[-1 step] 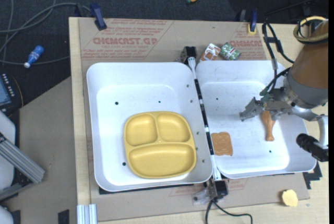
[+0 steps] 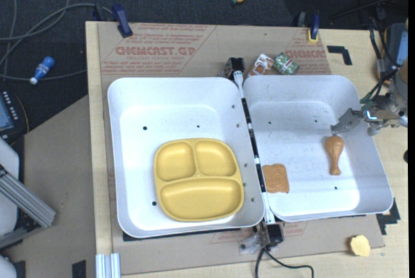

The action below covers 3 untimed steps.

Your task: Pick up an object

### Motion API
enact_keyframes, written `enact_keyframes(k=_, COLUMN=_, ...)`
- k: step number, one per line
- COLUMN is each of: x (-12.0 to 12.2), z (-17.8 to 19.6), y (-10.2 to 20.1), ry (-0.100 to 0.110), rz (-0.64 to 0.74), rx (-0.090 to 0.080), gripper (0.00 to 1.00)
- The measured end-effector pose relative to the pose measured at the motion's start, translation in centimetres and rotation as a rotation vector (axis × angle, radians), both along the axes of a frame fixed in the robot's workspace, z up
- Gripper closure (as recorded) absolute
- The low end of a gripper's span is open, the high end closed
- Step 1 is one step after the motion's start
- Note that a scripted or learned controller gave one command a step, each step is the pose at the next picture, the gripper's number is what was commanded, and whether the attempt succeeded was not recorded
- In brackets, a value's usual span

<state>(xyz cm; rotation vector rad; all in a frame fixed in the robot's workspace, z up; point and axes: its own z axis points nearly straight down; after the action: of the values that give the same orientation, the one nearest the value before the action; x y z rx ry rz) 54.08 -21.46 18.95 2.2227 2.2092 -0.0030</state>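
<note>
Drumstick (image 2: 334,153) beside the gripper (image 2: 343,122) looks light, hard, slick; pinch its thin shank. Jaws' spread: cannot tell from here.

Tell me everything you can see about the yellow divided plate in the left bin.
The yellow divided plate, seemingly matte plastic, is a rounded square with three compartments: two small ones toward the far side and one wide one toward the near side. It lies flat, right side up, on the floor of the left white bin, in its near half, nearer the divider shared with the right bin. All three compartments hold nothing. Only the bin floor touches it.
</note>
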Motion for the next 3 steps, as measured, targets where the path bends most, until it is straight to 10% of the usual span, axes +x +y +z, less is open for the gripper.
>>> enact_keyframes(k=1, x=1.1, z=-11.1, y=1.1, ry=0.009, rz=0.007, rx=0.009, gripper=0.00)
enact_keyframes(k=2, x=1.3, z=-9.4, y=1.0, ry=0.001, rz=0.005, rx=0.005, gripper=1.00)
enact_keyframes(k=3, x=5.5, z=-10.5, y=5.8, ry=0.001, rz=0.012, rx=0.006, gripper=1.00)
